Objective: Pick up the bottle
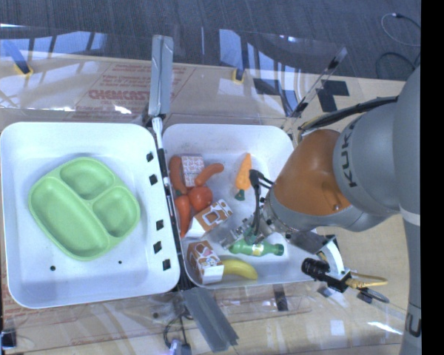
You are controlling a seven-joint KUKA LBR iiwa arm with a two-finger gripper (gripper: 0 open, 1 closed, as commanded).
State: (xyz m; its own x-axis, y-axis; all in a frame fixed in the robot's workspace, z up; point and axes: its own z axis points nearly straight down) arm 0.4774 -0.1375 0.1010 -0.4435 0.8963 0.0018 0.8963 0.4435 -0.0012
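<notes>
hand over one bottle

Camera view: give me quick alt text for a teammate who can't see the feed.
The arm's gripper reaches down into the right bin, right over a green bottle lying on its side among toy food, with a banana beside it. The left bin holds a green divided plate.

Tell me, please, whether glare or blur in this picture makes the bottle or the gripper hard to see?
In the camera view, blue-white reflections streak the clear panels behind the bins, away from the green bottle, which is evenly lit and fairly sharp; the gripper above it is small and soft, shadowed by the arm.
</notes>
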